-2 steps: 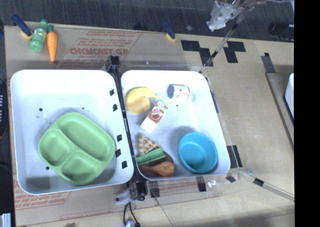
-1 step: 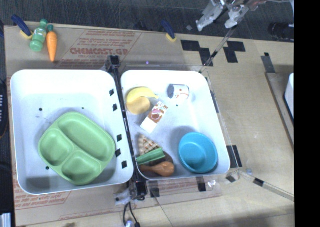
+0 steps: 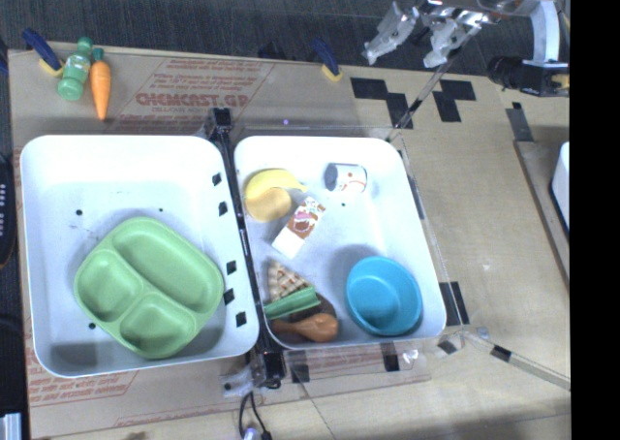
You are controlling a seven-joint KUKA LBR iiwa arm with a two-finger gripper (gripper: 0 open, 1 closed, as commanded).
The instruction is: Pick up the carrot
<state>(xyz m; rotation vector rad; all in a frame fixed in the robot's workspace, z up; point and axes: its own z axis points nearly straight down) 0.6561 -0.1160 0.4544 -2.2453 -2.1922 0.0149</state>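
The carrot (image 3: 99, 85), orange with a green top, lies on the bench outside the bins, above the left bin's far left corner. My gripper (image 3: 415, 37) hangs at the top right, beyond the right bin's far edge and far from the carrot. Its two pale fingers (image 3: 386, 38) stand spread apart, open, with nothing between them.
The left bin (image 3: 48, 176) holds a green divided plate (image 3: 147, 284). The right bin (image 3: 412, 235) holds a yellow fruit (image 3: 267, 193), a small can (image 3: 346, 177), a packet (image 3: 301, 225), a blue bowl (image 3: 384, 295), a waffle and a drumstick (image 3: 300, 317). A green bottle (image 3: 74, 74) lies beside the carrot.
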